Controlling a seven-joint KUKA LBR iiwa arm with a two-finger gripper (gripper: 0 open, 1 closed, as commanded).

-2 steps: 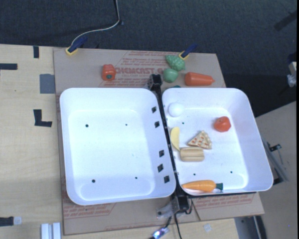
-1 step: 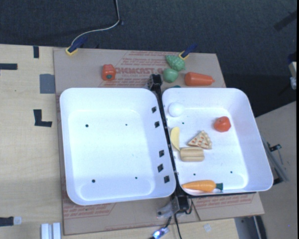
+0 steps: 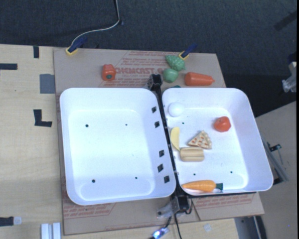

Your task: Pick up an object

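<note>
Six toys lie in the right bin (image 3: pixel 249 133): egg (image 3: pixel 175 109), tomato (image 3: pixel 222 124), banana (image 3: pixel 175 138), wedge (image 3: pixel 200 140), bun (image 3: pixel 191 154), and a carrot (image 3: pixel 201 186) at the near rim. Behind the bins on the cardboard (image 3: pixel 134 66) sit another tomato (image 3: pixel 108 72), greens (image 3: pixel 173 67) and a carrot (image 3: pixel 198 78). Gripper state: cannot tell.

A single fixed camera looks down at a slant from above the tabletop (image 3: pixel 20 133), far enough back to take in both white bins whole. The left bin (image 3: pixel 109 96) and right bin (image 3: pixel 239 101) sit mid-frame, with dark floor beyond the tabletop's far edge.
</note>
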